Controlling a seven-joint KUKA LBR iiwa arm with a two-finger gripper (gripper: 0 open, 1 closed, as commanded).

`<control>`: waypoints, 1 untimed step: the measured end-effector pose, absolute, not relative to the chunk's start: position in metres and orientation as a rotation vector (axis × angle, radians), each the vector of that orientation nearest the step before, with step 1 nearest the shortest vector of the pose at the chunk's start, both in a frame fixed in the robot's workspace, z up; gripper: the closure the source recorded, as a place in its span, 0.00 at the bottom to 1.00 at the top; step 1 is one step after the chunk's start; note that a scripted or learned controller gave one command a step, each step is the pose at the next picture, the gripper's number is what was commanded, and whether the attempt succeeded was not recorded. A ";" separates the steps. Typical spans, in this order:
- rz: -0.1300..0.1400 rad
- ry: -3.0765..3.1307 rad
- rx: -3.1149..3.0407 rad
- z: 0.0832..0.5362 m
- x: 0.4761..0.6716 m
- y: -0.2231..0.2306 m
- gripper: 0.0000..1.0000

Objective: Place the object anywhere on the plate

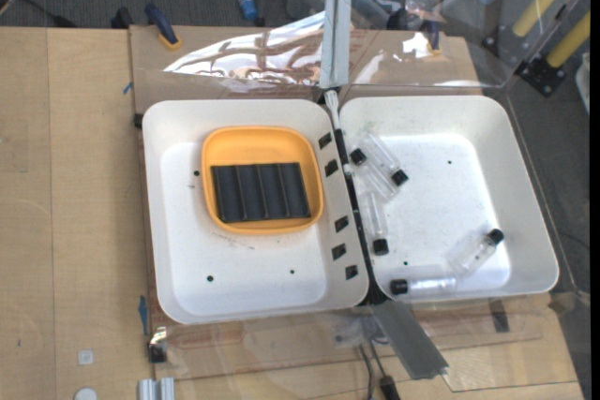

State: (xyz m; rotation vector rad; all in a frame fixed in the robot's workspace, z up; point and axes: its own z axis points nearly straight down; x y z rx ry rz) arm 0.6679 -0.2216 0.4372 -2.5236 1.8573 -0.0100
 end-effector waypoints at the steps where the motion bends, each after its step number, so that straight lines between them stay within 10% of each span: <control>1: -0.012 1.133 -2.925 0.437 0.668 -0.210 1.00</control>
